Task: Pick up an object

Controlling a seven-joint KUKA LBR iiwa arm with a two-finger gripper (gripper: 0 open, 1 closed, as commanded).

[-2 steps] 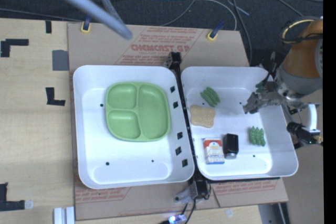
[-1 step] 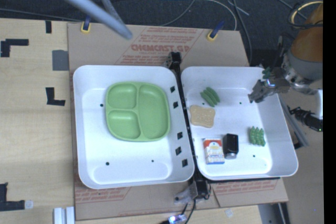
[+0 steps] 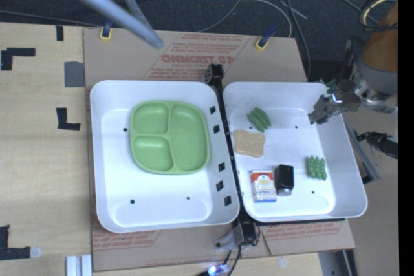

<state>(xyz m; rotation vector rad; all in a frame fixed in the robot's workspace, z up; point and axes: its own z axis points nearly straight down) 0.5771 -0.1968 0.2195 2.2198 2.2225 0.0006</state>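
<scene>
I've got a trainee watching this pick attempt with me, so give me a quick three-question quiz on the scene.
1. True or false: the green divided plate lies in the right bin.
2. Which lies nearest the gripper? A) slice of bread B) green pods C) small red carton
3. What dark thing touches the carton's side?

Key: 1 false, it lies in the left bin. 2 B. 3 the black block.
</scene>
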